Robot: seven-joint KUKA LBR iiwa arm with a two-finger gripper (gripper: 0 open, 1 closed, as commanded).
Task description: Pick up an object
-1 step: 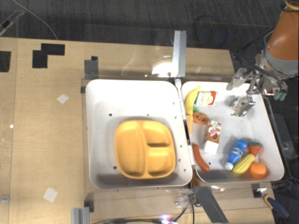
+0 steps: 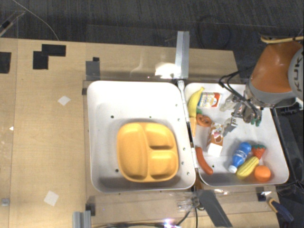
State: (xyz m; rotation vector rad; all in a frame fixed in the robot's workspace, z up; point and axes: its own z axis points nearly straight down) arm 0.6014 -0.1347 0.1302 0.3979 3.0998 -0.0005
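Toy food lies scattered in the right bin, none of it lifted. A yellow banana rests along the bin's left wall at the far end, with a small white and red packet just beside it on the right. Near these sit a small orange-brown piece and a white carton with red print. A red sausage lies by the left wall toward the near edge. In the near right corner a blue bottle, a yellow corn cob, a small red strawberry-like piece and an orange crowd together, touching or almost touching.

The arm's orange band shows at the far right, and the gripper hangs over the middle of the right bin, just right of the carton. Whether the jaws are spread or closed cannot be told from this angle, and nothing can be seen between them.

The left bin holds a yellow divided plate near its middle. Both bins sit on the light wooden tabletop.
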